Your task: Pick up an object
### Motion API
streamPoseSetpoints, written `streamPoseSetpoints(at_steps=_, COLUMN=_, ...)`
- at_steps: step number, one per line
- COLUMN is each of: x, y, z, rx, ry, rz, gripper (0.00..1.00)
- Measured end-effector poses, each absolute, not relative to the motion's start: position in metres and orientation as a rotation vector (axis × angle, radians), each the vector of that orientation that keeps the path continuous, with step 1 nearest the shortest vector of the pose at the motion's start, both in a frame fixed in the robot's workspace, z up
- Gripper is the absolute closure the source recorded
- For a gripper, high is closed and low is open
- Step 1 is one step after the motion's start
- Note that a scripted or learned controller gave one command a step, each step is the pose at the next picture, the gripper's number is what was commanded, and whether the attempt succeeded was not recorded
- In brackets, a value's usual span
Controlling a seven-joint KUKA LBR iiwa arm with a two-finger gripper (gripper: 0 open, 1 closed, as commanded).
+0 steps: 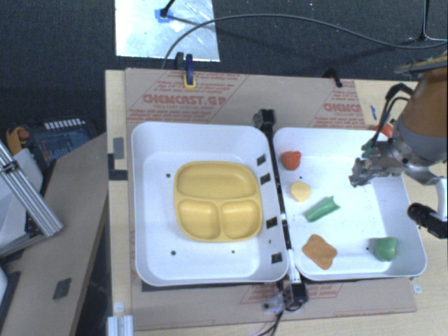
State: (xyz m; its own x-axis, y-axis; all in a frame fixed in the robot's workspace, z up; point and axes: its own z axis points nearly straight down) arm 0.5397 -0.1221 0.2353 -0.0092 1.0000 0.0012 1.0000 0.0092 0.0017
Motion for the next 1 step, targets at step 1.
streamPoseSetpoints(at_steps=1, x=0.5461, y=-0.0624, z=0.2289, rx=2.209, ry=2.232, rz=0.005, gripper=1.00)
